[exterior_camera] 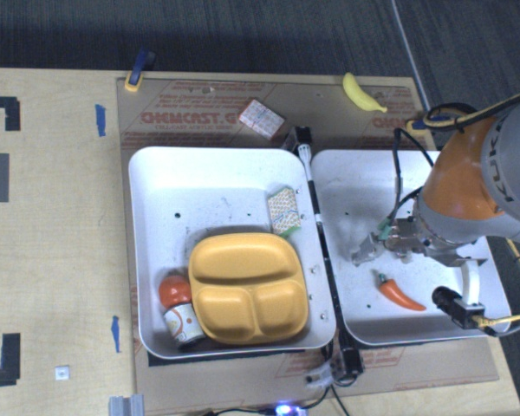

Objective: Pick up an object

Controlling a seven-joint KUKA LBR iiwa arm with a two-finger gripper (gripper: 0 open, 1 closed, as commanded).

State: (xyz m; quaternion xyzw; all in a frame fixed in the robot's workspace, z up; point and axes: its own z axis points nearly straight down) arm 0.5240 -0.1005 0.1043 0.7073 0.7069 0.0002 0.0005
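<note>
An orange pepper with a green stem (399, 294) lies on the floor of the right bin (347, 180), near its front. My gripper (366, 252) hangs low over that bin's left middle, just up and to the left of the pepper and apart from it. I see nothing held in it. In the left bin (156, 189) a large yellow divided tray (247, 286) fills the front. A red-topped white bottle (178, 308) lies against the tray's left side. A small patterned packet (283, 209) sits behind the tray by the right wall.
A yellow banana (362, 94) and a small printed card (260, 118) lie on the cardboard behind the bins. A blue clamp (139, 68) grips the cardboard's back left corner. The grey and orange arm (468, 189) covers the right bin's right side.
</note>
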